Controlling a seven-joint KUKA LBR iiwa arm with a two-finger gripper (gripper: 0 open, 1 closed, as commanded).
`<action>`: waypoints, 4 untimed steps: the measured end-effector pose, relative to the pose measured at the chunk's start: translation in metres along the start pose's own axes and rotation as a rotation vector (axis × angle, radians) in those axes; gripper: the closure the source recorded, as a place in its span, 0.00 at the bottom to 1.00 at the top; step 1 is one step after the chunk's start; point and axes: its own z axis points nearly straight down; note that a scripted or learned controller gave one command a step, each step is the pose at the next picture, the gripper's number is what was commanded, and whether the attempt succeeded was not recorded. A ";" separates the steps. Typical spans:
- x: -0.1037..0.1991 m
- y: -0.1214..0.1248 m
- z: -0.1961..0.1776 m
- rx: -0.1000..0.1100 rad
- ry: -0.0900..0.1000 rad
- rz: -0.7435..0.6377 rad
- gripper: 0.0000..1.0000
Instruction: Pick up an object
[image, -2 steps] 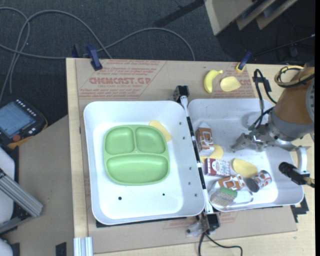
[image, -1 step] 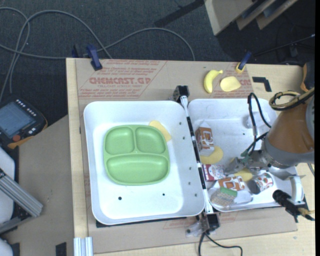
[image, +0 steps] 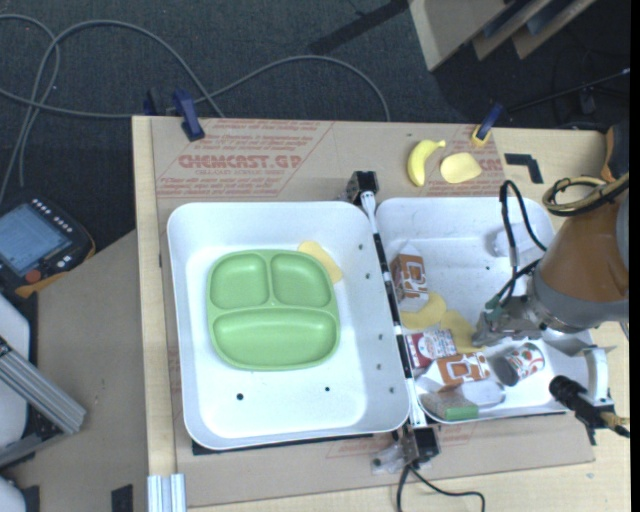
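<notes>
The right bin (image: 450, 225) holds several small things. A brown and white packet (image: 410, 278) lies by its left wall, and below it sits a yellow piece (image: 437, 317). Further down are a red and white packet (image: 432, 346), an orange packet (image: 463, 370) and a small dark-ended can (image: 521, 362). A clear wrapper with a green item (image: 461, 408) lies at the front edge. My gripper (image: 497, 325) reaches in from the right and is low in the bin, just right of the yellow piece and above the orange packet.
The left bin (image: 200, 400) holds a green divided plate (image: 272, 308) with a pale yellow piece (image: 322, 258) at its far right corner. A toy banana (image: 424, 160) and a yellow lump (image: 461, 167) lie on the bench behind the right bin. Cables (image: 515, 235) hang by the arm.
</notes>
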 end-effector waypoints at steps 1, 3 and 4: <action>0.000 0.000 0.000 0.000 0.000 0.000 0.00; 0.039 0.022 0.010 0.005 0.002 -0.001 0.00; 0.038 0.024 0.000 0.000 0.000 -0.001 1.00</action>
